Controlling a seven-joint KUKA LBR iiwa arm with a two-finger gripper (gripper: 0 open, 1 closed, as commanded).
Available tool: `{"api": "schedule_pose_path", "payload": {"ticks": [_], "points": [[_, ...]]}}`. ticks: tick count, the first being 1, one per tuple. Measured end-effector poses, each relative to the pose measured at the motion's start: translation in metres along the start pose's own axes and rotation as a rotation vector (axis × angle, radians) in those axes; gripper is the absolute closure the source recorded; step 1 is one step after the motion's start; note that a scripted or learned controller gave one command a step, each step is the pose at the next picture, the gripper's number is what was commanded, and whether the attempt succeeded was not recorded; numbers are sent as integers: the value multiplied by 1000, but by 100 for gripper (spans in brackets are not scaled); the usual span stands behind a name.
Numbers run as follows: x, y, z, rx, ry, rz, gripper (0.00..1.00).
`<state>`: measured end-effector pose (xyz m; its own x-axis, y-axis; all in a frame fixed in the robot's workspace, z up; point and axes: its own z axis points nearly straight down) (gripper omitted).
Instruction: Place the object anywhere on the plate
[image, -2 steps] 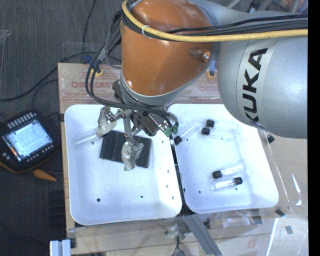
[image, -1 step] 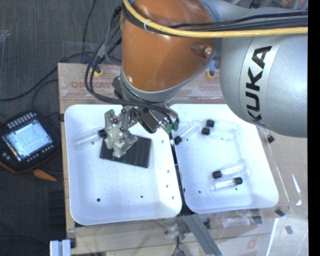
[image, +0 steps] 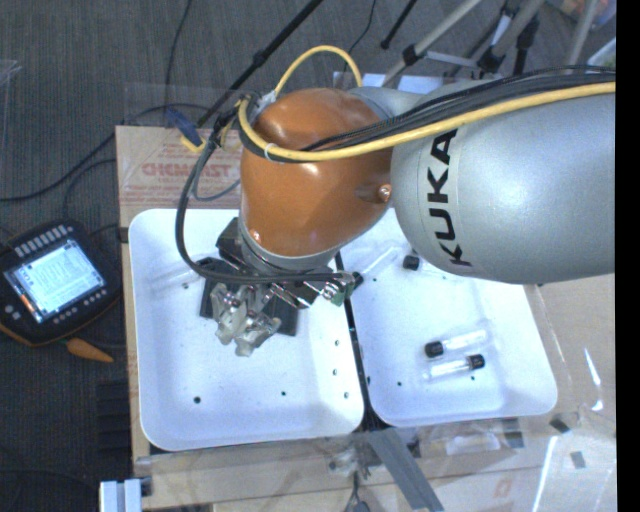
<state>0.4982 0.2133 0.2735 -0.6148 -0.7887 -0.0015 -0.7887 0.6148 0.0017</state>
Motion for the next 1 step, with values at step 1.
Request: {"api": "schedule_pose_path", "payload": {"ticks": [1], "points": [[-35,-63,61,-1,-2,-410,100]]}}
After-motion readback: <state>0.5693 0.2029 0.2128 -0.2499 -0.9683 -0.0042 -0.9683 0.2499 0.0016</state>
